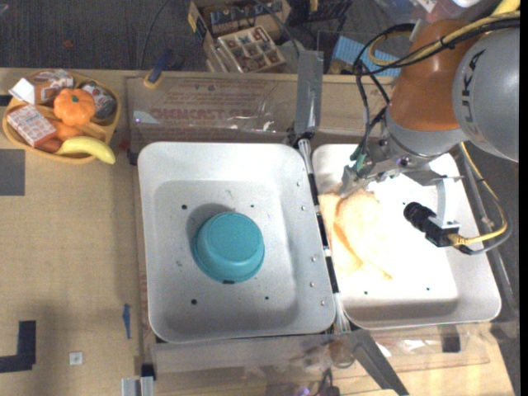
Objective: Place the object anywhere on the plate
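Observation:
A round teal plate (pixel 229 246) sits in the middle of the left bin (pixel 165 180). A pale, orange-edged, flattish object (pixel 356 231) lies in the left part of the right bin (pixel 462 295), close to the wall between the bins. My gripper (pixel 360 174) hangs low over the far end of that object, at or just above its top edge. The arm's grey and orange wrist hides the bin's far right corner. I cannot see the object between the fingers.
A basket (pixel 16 130) with a small pumpkin, a banana and packets stands on the bench at far left. A clear plastic sheet (pixel 210 110) lies behind the left bin. Boxes and clutter sit beyond the bench.

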### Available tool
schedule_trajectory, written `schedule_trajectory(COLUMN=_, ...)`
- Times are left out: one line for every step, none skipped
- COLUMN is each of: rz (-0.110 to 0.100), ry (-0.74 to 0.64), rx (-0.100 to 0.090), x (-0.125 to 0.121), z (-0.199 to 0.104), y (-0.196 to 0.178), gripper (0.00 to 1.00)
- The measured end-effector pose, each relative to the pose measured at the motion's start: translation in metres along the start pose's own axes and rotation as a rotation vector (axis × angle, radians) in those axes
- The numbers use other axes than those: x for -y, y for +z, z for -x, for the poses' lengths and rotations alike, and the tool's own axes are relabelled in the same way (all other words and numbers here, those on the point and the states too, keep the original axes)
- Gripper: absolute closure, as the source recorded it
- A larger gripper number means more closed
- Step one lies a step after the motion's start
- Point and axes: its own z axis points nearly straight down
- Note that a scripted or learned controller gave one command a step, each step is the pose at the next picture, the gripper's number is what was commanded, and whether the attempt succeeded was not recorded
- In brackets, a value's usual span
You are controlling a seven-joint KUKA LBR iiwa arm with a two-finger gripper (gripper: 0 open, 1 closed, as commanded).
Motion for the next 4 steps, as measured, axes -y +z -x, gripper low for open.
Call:
schedule_trajectory(rz=0.002, ry=-0.001, rx=0.000, x=-0.001, z=0.000, y=-0.020, gripper=1.00)
schedule_trajectory(rz=0.001, ry=-0.400, rx=-0.001, x=-0.014, z=-0.040, y=-0.015, gripper=1.00)
schedule_trajectory(rz=0.006, ry=-0.797, rx=0.001, x=-0.026, z=-0.077, y=-0.022, gripper=1.00)
schedule_trajectory(rz=0.008, ry=-1.194, rx=0.002, x=-0.037, z=-0.126, y=-0.022, gripper=1.00)
